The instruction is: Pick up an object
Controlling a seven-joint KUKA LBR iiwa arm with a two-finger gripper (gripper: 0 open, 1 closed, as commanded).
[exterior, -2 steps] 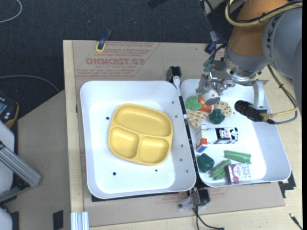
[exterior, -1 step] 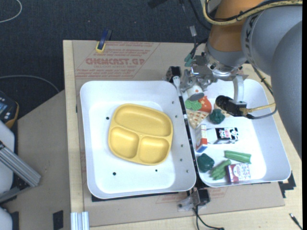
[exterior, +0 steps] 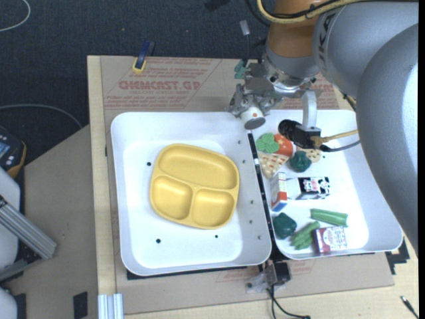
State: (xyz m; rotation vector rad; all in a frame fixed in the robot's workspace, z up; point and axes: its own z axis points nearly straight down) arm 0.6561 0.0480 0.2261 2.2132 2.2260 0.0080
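- Gripper [exterior: 254,109]: poised over the far rim of the bins, just above the place where the two meet; its opening, wide or narrow, cannot be told from this slant, and nothing is seen held in it.
- Arm [exterior: 372,52]: grey, with the orange band [exterior: 299,5] directly above the wrist; it enters from the right and covers the far right corner of the right bin.
- Right bin [exterior: 372,198]: white and shallow, holding all the loose objects available for picking.
- Far cluster, nearest the gripper: a green round piece [exterior: 267,141] touching a red piece [exterior: 285,145], with a tan waffle-patterned wedge [exterior: 270,162] just in front of them against the left wall; a dark green lump [exterior: 299,159] lies beside these.
- Middle of the bin: a small red-and-white carton [exterior: 280,189] and a black-and-white cow-print carton [exterior: 313,187], near each other but apart.
- Near end: a dark green leafy piece [exterior: 284,224], a pale green bean pod [exterior: 329,216], a second green pod [exterior: 304,235] and a maroon packet [exterior: 331,239], the last two touching.
- Left bin [exterior: 133,151]: white, with a yellow three-compartment plate [exterior: 194,185] lying flat at its centre.
- Cardboard sheet [exterior: 179,78]: under both bins, printed in red; a blue-and-yellow clip [exterior: 141,57] sits at its far edge.
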